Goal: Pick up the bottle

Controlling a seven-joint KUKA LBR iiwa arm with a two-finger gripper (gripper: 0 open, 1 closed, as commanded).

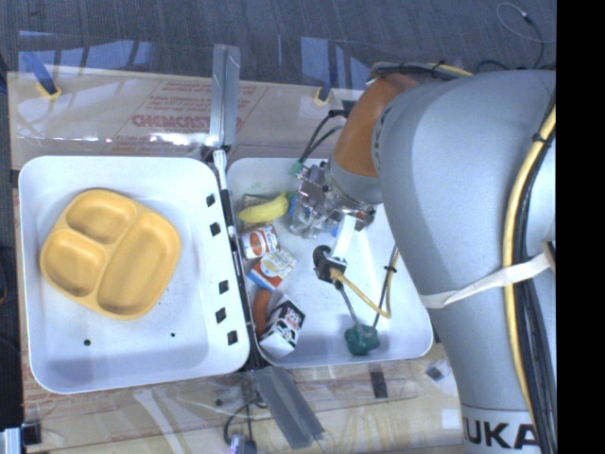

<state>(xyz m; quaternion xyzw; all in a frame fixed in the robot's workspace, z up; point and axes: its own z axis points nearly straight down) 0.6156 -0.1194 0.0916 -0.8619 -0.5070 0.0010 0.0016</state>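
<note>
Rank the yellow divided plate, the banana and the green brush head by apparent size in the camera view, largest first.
1. yellow divided plate
2. banana
3. green brush head, though it looks close to the banana in size.

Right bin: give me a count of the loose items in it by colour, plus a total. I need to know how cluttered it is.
Yellow: 1, the banana
Orange and white: 2, the small cup and the packet
Black and white: 1, the small carton
Green-headed: 1, the brush
Clear: 1, what looks like the bottle beside the gripper
Total: 6
</note>
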